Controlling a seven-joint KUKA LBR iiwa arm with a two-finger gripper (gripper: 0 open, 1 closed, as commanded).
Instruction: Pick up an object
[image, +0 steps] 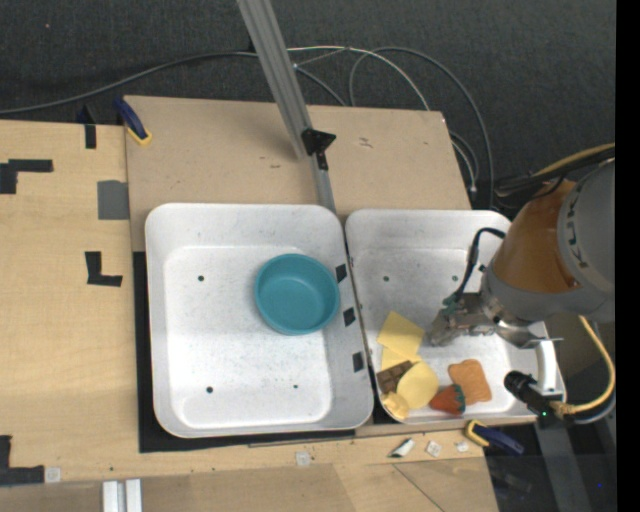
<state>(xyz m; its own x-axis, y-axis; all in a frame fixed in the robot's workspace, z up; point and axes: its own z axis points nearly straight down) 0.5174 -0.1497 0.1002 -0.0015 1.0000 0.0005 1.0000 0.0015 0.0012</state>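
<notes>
two-finger gripper (443, 331) is lowered in the right shallow white bin (400, 235), finger state cannot be told. pale yellow flat foam piece (400, 335) lies just beside it. descent should be centred over that piece before closing.

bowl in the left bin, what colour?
Teal blue. The bowl sits in the left bin, plain in the camera view.

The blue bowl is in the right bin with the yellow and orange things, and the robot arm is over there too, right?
Not quite. The blue bowl sits in the left bin, alone. The rest is right: the yellow and orange things lie in the right bin, and the gripper is over that bin. The camera view shows it.
</notes>
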